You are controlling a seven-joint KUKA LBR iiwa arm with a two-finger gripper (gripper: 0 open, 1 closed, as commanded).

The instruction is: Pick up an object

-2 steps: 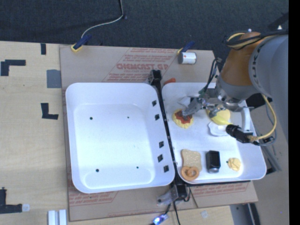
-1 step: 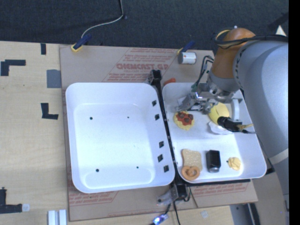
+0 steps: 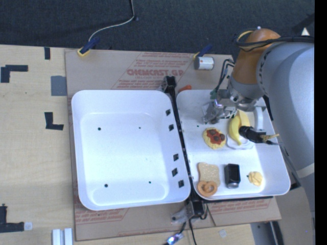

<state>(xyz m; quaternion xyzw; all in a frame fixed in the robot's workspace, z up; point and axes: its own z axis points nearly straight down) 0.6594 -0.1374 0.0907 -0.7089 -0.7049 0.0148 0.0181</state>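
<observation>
1. Over the right bin (image 3: 271, 160), near its far edge, the gripper (image 3: 212, 112) hangs low above bare white floor, the arm (image 3: 286, 86) reaching in from the right.
2. Whether the jaws are apart or together I cannot tell; nothing is visible between them.
3. Step in hand, as I judge it: the approach, with no object lifted yet.
4. Nearest candidate is the pizza toy (image 3: 214, 138), lying flat just nearer than the gripper, toward the bin's middle. It is roughly round, so no clear long axis.
5. A banana (image 3: 235, 127) lies beside it, toward the right edge, its long axis running far-to-near, resting partly on a white ring (image 3: 239, 144).
6. Along the near edge sit toast (image 3: 208, 172), a pretzel (image 3: 207, 189), a black block (image 3: 232, 175) and a yellow lump (image 3: 255, 178).
7. Next move likely calls for shifting nearer, centring over the pizza toy, then descending and closing.
</observation>
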